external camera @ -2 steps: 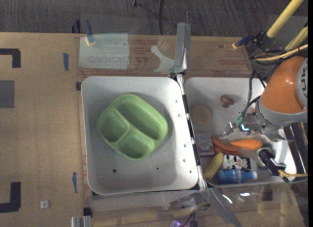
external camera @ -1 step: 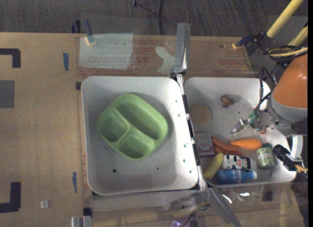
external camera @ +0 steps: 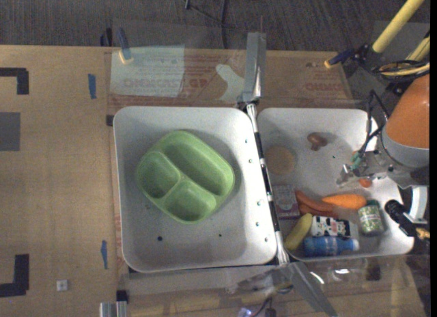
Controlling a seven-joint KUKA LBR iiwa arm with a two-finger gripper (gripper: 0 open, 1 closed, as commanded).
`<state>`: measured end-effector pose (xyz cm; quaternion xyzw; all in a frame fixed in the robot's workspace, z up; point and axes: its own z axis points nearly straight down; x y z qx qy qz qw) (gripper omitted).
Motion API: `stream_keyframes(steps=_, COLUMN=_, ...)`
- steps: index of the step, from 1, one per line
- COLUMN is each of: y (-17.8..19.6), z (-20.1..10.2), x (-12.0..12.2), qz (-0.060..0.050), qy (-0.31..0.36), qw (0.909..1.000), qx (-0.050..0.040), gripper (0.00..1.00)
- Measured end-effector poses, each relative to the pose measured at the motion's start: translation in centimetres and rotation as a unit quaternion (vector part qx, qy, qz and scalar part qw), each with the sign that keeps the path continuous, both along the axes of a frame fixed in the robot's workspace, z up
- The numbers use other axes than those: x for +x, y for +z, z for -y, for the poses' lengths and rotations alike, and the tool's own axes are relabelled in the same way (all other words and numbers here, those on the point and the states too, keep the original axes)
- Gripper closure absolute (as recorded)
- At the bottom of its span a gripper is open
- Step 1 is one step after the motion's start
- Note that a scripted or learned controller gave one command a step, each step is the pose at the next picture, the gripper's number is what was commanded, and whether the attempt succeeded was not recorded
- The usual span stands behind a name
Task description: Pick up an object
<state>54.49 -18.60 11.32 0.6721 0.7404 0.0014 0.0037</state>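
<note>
1. You see the arm (external camera: 408, 128) reaching in from the right, its orange band over the right rim of the right bin (external camera: 321, 121).
2. The gripper (external camera: 357, 169) sits low over the right-hand part of that bin, above bare white floor.
3. You cannot tell whether the gripper is open or closed; the metal parts at its tip blur together, and nothing shows as held in it.
4. The carrot (external camera: 345, 201) lies just below the gripper in the view, on its side, pointing left to right. It is near the gripper, but you cannot tell whether they touch.
5. A red piece (external camera: 309, 203) lies against the carrot's left end.
6. A green can (external camera: 371, 218) stands just right of the carrot, near the bin's lower right corner.
7. Along the near wall you find a banana (external camera: 298, 232), a small carton (external camera: 331, 227) and a blue bottle (external camera: 329, 245), packed close together.
8. A brown disc (external camera: 278, 160) lies flat near the bin's left wall, and a small brown knob (external camera: 316, 140) sits further back, well apart from the gripper.
9. The left bin (external camera: 136, 240) holds a green divided plate (external camera: 186, 175), lying flat and turned at an angle.
</note>
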Motion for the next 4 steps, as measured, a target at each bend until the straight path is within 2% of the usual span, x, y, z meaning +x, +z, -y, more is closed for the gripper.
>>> stream_keyframes(steps=1, y=10.8, z=-2.9, x=9.9, qz=-0.002, qy=-0.123, qw=0.9923, qx=0.0011, gripper=1.0)
stream_keyframes(steps=2, y=27.6, z=-7.8, x=12.3, qz=-0.002, qy=-0.126, qw=0.992, qx=0.0012, gripper=1.0)
stream_keyframes(steps=3, y=19.7, z=-16.0, x=9.7, qz=-0.004, qy=-0.139, qw=0.9903, qx=0.0019, gripper=1.0)
stream_keyframes(steps=4, y=32.3, z=-17.2, x=12.2, qz=-0.002, qy=-0.177, qw=0.9842, qx=0.0017, gripper=1.0)
